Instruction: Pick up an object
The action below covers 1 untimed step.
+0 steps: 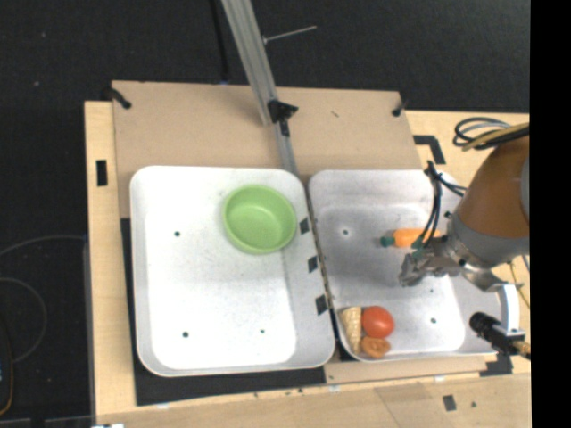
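While the arm (495, 208) reaches in from the right, its end effector (414, 268) hangs low over the right bin (357, 203), near that bin's middle. Whether the end effector is open or closed cannot be told at this angle, and nothing is seen gripped in it. Just above and slightly left of the end effector lies a small orange carrot-like piece (406, 237) with a green tip, close to it though contact cannot be judged. Below and to the left of the end effector, in the near corner of the same bin, sit a red tomato (378, 320), a pale yellow piece (351, 324) touching its left side, and a small orange-brown piece (375, 347) just beneath it. Well to the left of the end effector, in the left bin (178, 310), rests an upright green bowl (260, 219). Both bins lie side by side on the tan surface (339, 123).
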### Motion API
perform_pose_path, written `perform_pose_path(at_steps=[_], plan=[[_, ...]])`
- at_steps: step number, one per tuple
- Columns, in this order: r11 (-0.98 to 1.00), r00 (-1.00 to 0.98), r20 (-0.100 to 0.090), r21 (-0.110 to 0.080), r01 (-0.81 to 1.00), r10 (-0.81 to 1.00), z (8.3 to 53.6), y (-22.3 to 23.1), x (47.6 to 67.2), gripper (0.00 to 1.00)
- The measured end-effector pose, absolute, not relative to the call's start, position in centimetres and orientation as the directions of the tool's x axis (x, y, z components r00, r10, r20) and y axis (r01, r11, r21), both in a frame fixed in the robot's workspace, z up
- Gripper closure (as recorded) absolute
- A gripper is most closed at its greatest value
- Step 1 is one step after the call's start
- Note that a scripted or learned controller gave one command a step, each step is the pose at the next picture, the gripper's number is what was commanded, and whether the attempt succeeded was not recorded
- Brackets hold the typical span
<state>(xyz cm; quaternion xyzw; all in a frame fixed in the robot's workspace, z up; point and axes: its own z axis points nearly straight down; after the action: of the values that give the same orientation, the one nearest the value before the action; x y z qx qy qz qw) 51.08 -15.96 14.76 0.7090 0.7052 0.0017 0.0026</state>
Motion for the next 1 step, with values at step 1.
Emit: perform_pose_path(at_steps=[1], plan=[[-0.004,0.004,-0.002,0.007,1.000,1.000,19.29,-16.44,50.73,1.00]])
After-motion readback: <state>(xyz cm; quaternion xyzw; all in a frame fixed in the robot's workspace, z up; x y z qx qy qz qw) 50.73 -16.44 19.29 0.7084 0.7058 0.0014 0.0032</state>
